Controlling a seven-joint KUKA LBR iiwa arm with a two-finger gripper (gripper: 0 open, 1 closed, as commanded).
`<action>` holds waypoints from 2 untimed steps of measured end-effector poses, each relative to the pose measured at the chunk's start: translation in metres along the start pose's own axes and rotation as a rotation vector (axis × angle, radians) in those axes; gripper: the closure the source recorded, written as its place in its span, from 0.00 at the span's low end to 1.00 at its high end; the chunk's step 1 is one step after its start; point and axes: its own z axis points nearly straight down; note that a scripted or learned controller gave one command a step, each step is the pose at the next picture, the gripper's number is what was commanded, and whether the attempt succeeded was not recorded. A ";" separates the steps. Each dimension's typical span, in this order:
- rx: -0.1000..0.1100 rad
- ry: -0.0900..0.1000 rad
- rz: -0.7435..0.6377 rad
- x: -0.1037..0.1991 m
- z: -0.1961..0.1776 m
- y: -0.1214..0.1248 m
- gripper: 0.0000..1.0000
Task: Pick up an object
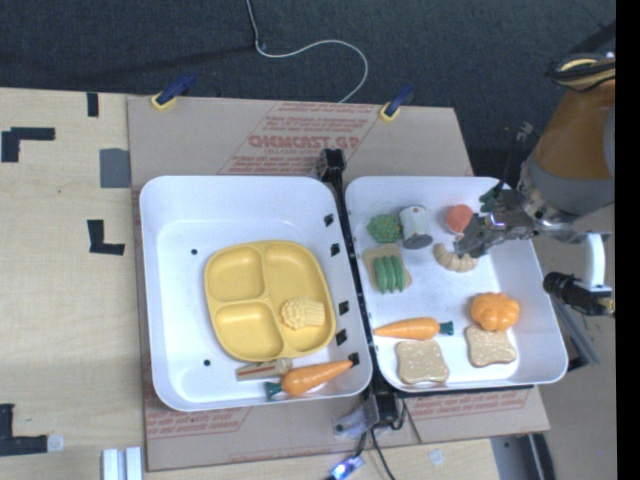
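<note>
My gripper (pixel 476 234) hangs low over the upper middle of the right bin (pixel 548 368), at the end of the grey arm coming in from the right. It is directly above a small cream-coloured toy (pixel 456 260) and just beside a red toy (pixel 458 215). Whether it touches either one is hidden by the gripper body. Close by to the left stand a grey-and-white cup (pixel 414 225), a green broccoli (pixel 383 228) and green pea pods (pixel 388 271).
The right bin also holds an orange pumpkin (pixel 495 310), a carrot (pixel 410 328) and two bread slices (pixel 422 361) (pixel 490 346). In the left bin (pixel 160 268) a yellow divided plate (pixel 250 278) carries corn (pixel 303 314), with a second carrot (pixel 315 375) at the front wall.
</note>
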 end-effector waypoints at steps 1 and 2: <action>-0.001 0.001 -0.001 0.054 -0.012 -0.008 1.00; 0.000 0.000 0.000 0.101 -0.013 -0.019 1.00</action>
